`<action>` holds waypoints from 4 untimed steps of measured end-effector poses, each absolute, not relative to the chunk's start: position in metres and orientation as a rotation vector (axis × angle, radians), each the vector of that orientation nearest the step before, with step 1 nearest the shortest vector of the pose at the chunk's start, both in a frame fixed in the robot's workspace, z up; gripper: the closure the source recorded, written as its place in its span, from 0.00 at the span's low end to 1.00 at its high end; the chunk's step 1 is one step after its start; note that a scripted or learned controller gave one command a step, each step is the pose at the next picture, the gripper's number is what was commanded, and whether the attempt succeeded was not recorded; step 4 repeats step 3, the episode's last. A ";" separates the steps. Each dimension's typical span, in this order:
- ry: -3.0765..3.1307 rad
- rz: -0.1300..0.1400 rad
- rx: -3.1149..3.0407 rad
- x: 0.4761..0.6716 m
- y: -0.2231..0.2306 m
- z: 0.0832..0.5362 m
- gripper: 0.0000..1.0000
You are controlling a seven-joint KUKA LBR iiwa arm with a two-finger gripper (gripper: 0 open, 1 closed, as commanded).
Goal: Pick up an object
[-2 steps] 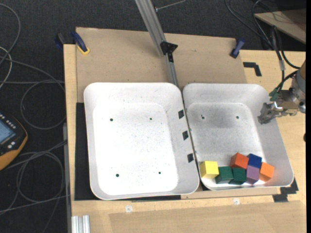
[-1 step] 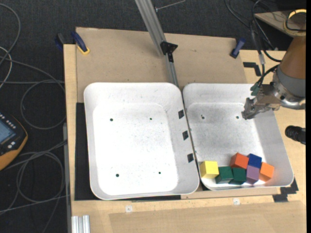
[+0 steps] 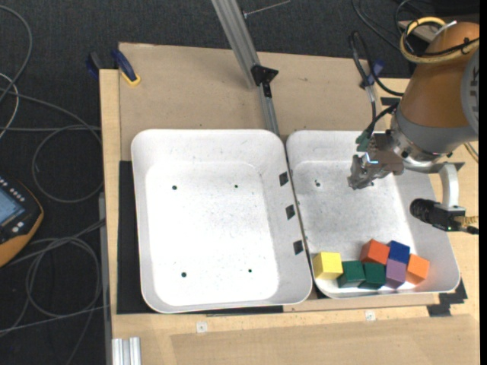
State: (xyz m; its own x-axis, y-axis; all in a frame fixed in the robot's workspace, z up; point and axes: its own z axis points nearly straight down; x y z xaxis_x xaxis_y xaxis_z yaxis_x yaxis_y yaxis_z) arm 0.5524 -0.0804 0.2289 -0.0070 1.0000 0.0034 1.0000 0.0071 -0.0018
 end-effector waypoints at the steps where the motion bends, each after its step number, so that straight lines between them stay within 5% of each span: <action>1: -2.225 -0.001 -2.211 0.557 -0.025 0.220 1.00; 3: -2.228 -0.002 -2.213 0.564 0.085 0.227 1.00; 4: -2.228 -0.002 -2.213 0.564 0.085 0.227 1.00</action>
